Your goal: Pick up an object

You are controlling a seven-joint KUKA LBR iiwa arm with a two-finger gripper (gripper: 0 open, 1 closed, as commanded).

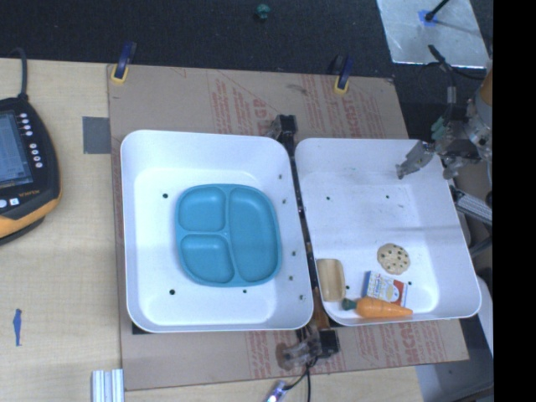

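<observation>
The right bin (360, 199) holds several small items along its near edge: a round speckled cookie (393, 259), a tan slice-like piece (330, 279), a small red and white box (384, 288) and an orange carrot (383, 310). My gripper (429, 166) hangs over the far right corner of that bin, well away from those items. Its fingers (410, 161) are spread open and nothing sits between them.
The left bin (142, 224) holds a blue divided plate (227, 234). A black and orange handheld pendant (21, 170) lies at the bench's left edge. Clamps (123, 62) pin the cardboard sheet at the back.
</observation>
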